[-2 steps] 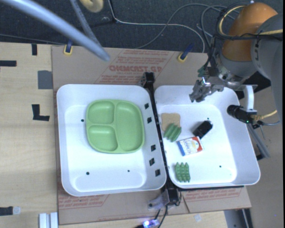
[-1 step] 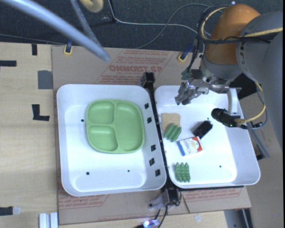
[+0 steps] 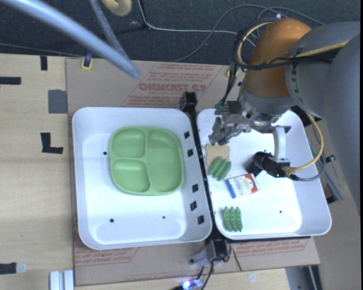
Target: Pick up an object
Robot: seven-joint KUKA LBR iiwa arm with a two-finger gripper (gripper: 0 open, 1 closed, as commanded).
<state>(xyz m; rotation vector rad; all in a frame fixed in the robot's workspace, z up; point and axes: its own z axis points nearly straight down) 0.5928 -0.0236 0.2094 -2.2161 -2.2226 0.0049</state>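
Gripper (image 3: 221, 139) low in right bin (image 3: 302, 216), finger state unclear, tips just above tan block (image 3: 218, 153), green piece (image 3: 219, 168) beside it, green divided plate (image 3: 147, 161) in left bin (image 3: 91, 222)

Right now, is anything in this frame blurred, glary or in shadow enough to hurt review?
Camera view: lighting is even and soft; the green plate and green block look sharp. A grey out-of-focus bar crosses the top left, near the lens. The pincer is murky under the arm's shadow, and the white bin is bright but not blown out.
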